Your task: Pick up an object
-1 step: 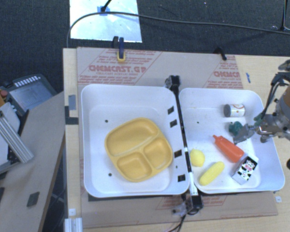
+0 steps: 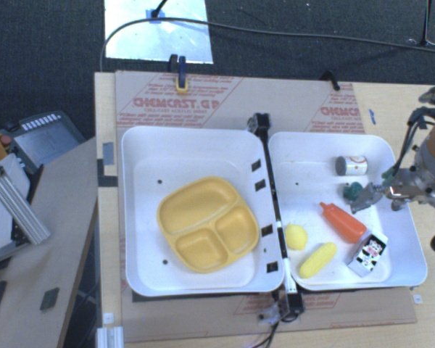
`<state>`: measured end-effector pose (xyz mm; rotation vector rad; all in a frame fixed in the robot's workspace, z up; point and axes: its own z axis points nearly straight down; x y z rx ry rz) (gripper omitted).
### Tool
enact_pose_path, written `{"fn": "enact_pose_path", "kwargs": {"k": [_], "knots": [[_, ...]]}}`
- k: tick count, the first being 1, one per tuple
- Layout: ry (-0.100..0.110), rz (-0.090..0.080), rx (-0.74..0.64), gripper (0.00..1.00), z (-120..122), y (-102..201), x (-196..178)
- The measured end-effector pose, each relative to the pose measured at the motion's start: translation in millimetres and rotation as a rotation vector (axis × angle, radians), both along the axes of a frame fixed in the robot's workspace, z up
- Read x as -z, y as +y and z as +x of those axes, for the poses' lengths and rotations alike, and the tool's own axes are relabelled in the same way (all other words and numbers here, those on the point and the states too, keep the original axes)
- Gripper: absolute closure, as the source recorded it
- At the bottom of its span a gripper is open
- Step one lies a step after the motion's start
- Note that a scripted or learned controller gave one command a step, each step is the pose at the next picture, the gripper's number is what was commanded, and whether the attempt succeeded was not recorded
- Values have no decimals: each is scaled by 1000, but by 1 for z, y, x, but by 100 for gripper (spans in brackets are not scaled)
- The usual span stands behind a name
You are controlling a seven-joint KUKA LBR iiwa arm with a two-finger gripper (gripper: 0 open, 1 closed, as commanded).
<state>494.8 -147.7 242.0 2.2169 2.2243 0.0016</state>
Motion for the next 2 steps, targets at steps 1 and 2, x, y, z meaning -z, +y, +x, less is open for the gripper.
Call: {"fn": "enact_pose_path", "kwargs": {"k": [1, 2], "knots": [[5, 1, 2, 0, 4, -2, 62], [6, 1, 2, 0, 2, -4, 124]]}}
